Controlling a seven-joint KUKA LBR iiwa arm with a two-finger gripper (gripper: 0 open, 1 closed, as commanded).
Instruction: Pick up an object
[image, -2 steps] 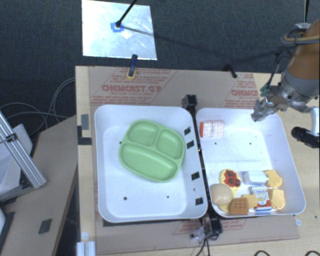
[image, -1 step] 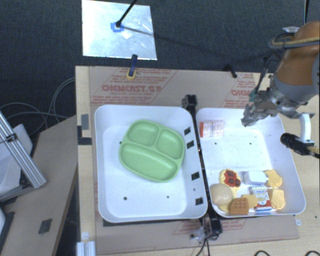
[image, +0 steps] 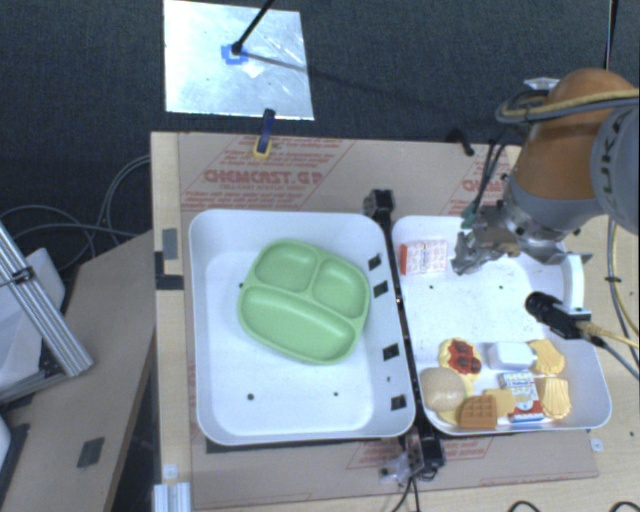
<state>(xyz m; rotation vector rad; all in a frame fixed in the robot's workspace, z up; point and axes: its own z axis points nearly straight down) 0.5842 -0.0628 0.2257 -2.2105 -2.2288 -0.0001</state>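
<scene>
Dark blue carpet surrounds the bench (image: 330, 160), whose brown top bears red printed lettering and carries 2 shallow white bins side by side. A shiny metal sheet (image: 238, 60) lies on the carpet beyond the bench's far edge.

The left bin (image: 225, 400) holds 1 thing: a pale green plate (image: 303, 300) with 3 compartments, lying flat near the bin's middle. The right bin (image: 470, 310) touches the left bin along a shared edge fitted with black clips.

The grey arm (image: 565, 170), with its orange band, reaches in from the right and hangs over the far half of the right bin. Its hand (image: 468, 258) points down at the bin floor just right of a small red-and-white packet (image: 424, 257) that lies in the bin's far left corner. Nothing shows between the fingers; whether they are apart or together cannot be told from this slant.

A cluster of toy food fills the right bin's near edge, well apart from the hand: a tan bread roll (image: 443, 388), a waffle (image: 480, 410) touching it, a small round pizza (image: 462, 355) with red topping, a white block (image: 510, 354), a small printed carton (image: 520, 385), and yellowish pieces (image: 548, 358) at the right end.

A black cylindrical part (image: 552, 313) juts over the bin's right side.
</scene>
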